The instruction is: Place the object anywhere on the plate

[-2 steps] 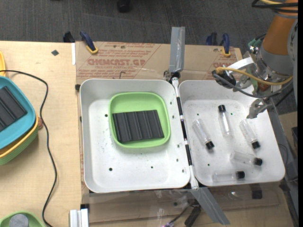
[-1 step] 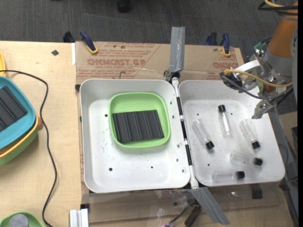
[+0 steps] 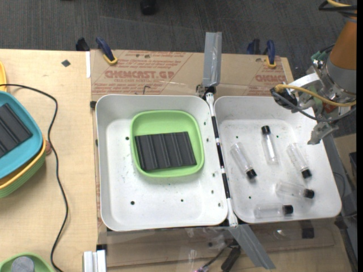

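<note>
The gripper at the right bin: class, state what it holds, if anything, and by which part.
Nothing. The gripper hangs over the right bin's far right edge, with no vial between its fingers; the clear vials lie loose on the bin floor.

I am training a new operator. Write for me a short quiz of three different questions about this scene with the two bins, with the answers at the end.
1. True or false: the square green plastic plate sits in the left white bin.
2. How many clear plastic vials with black caps lie in the right white bin? A) two B) five C) eight
3. Fill in: the black ribbed rectangular pad lies on the ____.

Key: 1. True. 2. B, for example one vial near the bin's middle. 3. Green plate. The end effector is above the right bin's far right edge, with nothing seen between its fingers.
</note>
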`<move>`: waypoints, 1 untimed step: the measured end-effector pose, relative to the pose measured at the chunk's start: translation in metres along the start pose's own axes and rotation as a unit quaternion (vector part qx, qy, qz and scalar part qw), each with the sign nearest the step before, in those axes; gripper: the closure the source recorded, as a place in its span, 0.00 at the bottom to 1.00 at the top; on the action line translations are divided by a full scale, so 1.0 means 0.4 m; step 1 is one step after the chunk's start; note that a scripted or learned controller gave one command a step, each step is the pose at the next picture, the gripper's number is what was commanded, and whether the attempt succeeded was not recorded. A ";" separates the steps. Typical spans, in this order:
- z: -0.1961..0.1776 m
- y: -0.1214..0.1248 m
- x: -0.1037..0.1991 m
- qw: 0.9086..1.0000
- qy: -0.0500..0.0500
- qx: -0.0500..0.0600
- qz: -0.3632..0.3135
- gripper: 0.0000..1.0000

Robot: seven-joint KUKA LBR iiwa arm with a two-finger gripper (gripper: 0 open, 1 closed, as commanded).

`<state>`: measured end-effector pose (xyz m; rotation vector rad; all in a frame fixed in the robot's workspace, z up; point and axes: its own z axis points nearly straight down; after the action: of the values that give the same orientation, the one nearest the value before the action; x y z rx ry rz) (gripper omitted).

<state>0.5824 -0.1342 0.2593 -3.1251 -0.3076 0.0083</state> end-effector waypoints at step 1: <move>0.022 -0.014 -0.012 1.000 0.000 0.000 0.001 0.00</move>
<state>0.5767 -0.1297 0.2507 -3.1257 -0.3059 0.0091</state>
